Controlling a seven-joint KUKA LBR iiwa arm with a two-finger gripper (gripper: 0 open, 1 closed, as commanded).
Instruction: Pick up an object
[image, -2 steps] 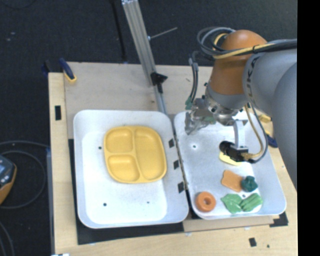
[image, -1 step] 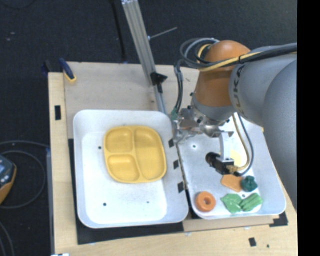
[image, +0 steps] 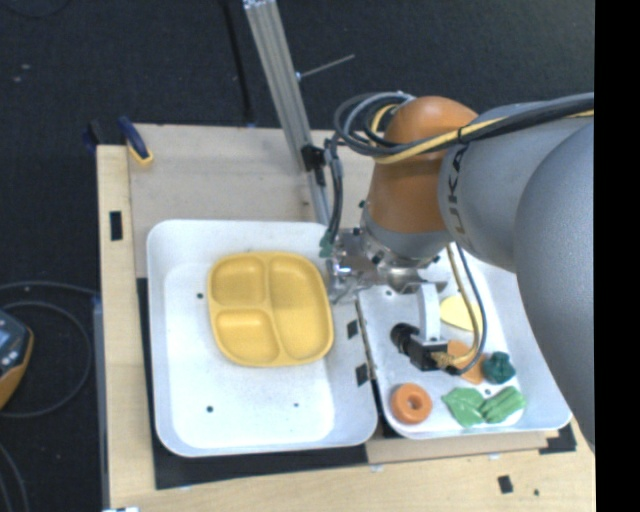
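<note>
The right bin (image: 545, 395) holds an orange ring (image: 410, 402) near its front, green leafy pieces (image: 483, 405) to the ring's right, a small dark-green lump (image: 498, 367) and a pale yellow wedge (image: 458, 312). A yellow divided plate (image: 270, 308) lies in the left bin (image: 250, 420). My gripper (image: 385, 275) hangs under the orange wrist band over the far left part of the right bin, close to the wall between the bins. The wrist hides its underside. Nothing is seen held.
A slanted metal post (image: 285, 90) rises behind the bins. The big grey arm (image: 540, 190) covers the right bin's far right part. The bench edge runs along the left, with dark floor and cables (image: 40, 330) beyond it.
</note>
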